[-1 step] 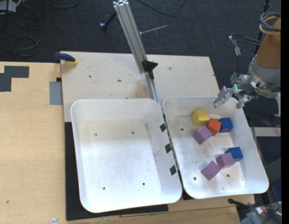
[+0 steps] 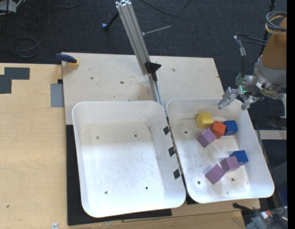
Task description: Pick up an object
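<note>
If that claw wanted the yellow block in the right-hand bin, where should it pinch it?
Probably from straight above, pinching the yellow block across its upper-left and lower-right faces. Its top and left side stand clear, while the orange block crowds its lower right, so that finger has little room. The claw hovers over the right bin's far rim.

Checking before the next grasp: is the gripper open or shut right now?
Open. The gripper hangs over the right bin's upper right rim, its jaws spread apart with nothing between them; the blocks lie below it in the bin.

Arm (image 2: pixel 276 56) cut off at right edge; orange cube (image 2: pixel 218 128) partly hidden by neighbouring blocks.
</note>
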Tool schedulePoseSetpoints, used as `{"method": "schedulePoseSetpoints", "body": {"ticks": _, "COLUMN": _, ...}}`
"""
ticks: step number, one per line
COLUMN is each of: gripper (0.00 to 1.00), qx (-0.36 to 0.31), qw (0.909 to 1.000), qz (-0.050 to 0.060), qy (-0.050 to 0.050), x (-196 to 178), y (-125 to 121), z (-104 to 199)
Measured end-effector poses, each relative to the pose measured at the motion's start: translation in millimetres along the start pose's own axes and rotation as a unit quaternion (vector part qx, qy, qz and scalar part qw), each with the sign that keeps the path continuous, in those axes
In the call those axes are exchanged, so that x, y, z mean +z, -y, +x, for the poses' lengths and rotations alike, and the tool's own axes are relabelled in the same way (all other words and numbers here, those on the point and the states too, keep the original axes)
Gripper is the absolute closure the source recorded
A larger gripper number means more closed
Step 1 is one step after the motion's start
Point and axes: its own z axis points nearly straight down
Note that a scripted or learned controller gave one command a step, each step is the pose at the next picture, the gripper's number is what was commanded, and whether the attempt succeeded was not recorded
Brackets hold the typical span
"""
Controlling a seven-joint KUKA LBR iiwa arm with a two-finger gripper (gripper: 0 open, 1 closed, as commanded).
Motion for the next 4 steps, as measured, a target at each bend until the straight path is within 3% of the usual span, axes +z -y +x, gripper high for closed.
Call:
{"method": "schedulePoseSetpoints", "body": {"ticks": 1, "gripper": 0.0, "qx": 0.0, "qw": 1.0, "qz": 0.002, "qy": -0.001, "x": 61, "y": -5, "z": -4}}
{"method": "schedulePoseSetpoints", "body": {"ticks": 3, "gripper": 0.0, "qx": -0.001, "qw": 0.9999, "qz": -0.012, "qy": 0.004, "x": 93, "y": -8, "z": -6}}
{"method": "schedulePoseSetpoints", "body": {"ticks": 4, "gripper": 1.0, "qx": -0.002, "qw": 0.9999, "qz": -0.012, "qy": 0.003, "x": 85, "y": -8, "z": -5}}
